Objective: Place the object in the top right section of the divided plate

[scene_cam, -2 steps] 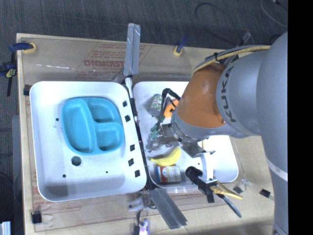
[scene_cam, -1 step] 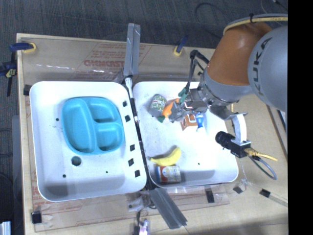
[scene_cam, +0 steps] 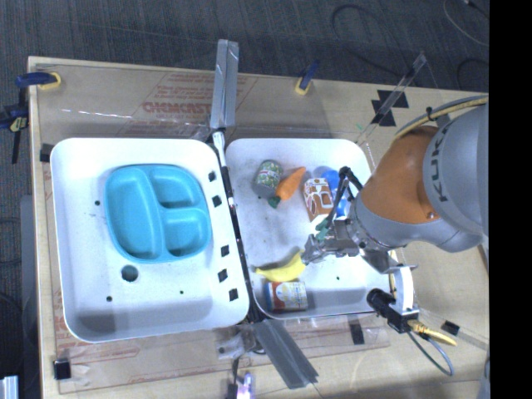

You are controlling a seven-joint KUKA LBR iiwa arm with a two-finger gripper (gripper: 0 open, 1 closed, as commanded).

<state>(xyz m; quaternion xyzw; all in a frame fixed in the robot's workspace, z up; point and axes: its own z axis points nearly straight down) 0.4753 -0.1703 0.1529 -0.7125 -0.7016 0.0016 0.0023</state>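
Honestly, can't tell the gripper (scene_cam: 317, 250) state from up here, clenched or released, too much clutter around the tip. Sitting low in the right bin (scene_cam: 366, 302), just beside one end of a yellow banana (scene_cam: 283, 266), maybe touching, hard to call. Nothing visibly pinched, so not counting that as a hold.

Guessing the banana as the thing to move, being nearest. Looks like a toy: probably light, smooth-skinned, a bit slippery, and curved, so likely to swivel if pinched near a tip. Better to grab across the thick middle, square to the curve.

Worth watching the red-labelled can (scene_cam: 288, 294) lying right below the banana, touching or nearly so, easy to bump. Further up the bin: a carrot (scene_cam: 290, 183), a small round tin (scene_cam: 268, 175), a little gingerbread-house box (scene_cam: 318, 196), all apart from the banana.

Over in the left bin (scene_cam: 75, 264), the blue divided plate (scene_cam: 158, 210), top right section (scene_cam: 177, 191) well apart from the banana, with both bin walls to clear on the way.
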